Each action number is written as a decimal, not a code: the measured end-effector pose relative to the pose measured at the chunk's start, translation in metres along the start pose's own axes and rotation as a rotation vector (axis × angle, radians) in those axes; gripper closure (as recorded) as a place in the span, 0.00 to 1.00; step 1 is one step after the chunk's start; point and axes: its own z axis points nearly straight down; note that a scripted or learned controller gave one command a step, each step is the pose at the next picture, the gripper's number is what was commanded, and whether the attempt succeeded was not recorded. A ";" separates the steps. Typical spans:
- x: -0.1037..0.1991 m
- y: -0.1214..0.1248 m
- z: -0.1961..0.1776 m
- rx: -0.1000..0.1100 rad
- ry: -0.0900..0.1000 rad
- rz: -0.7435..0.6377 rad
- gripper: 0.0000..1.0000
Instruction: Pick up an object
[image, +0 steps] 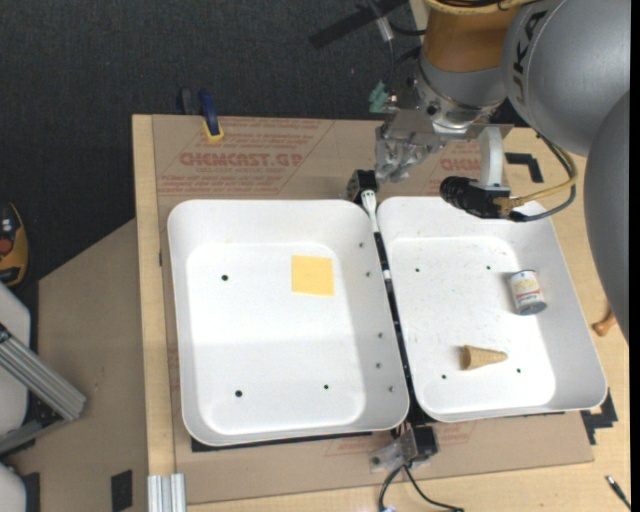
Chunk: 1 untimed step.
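A flat yellow square (312, 275) lies in the left bin (200, 330), toward its upper middle. The right bin (560, 385) holds a small grey can with a label (525, 291) near its right wall and a tan cone (482, 357) lying on its side near the front. My gripper (397, 166) hangs above the back edge of the bench, just behind the seam between the two bins, well above and apart from all the objects. Nothing shows between its fingers.
The bins stand on a brown cardboard sheet (260, 150) with red print. A blue and yellow clamp (210, 115) sits at its back left. The grey arm (580, 70) fills the upper right corner.
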 end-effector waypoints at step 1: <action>0.018 0.001 -0.120 -0.026 0.000 0.001 1.00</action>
